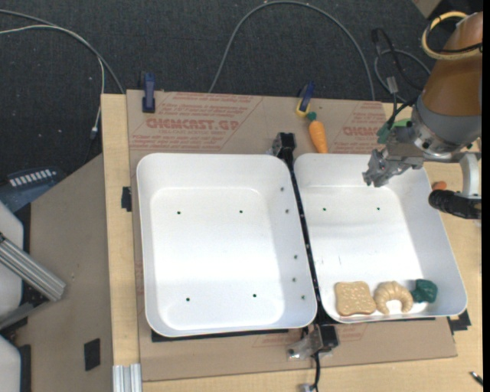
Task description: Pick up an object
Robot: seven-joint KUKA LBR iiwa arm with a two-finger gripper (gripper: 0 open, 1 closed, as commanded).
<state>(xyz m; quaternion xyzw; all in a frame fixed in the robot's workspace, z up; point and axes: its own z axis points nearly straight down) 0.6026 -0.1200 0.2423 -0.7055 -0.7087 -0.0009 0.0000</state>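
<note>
From above, the bench point(230, 111) carries two shallow white bins side by side on a sheet of cardboard printed with red lettering. The left bin point(153, 230) shows just its white floor with a few small dark dots. The right bin point(367, 237) holds three small things, all lined up along its near edge: a tan square cracker point(354, 298) at the left, a pale croissant-shaped piece point(393, 296) just beside it, and a dark green lump point(425, 290) near the bin's near right corner. The cracker and the croissant look close enough to touch; the green lump sits just beside the croissant.

The arm point(452, 84) comes in from the right, its orange-brown band up near the top corner. Its gripper point(377, 174) hangs over the far right part of the right bin, well apart from the three pieces at the near edge. I cannot tell whether the jaws are parted or closed; nothing is visibly between them.

Outside the bins, a small orange carrot point(318, 135) lies on the cardboard just beyond the far edge of the right bin. Blue clamps point(148, 90) grip the far edge of the board, and thin cables point(306, 15) loop across the dark floor behind.
</note>
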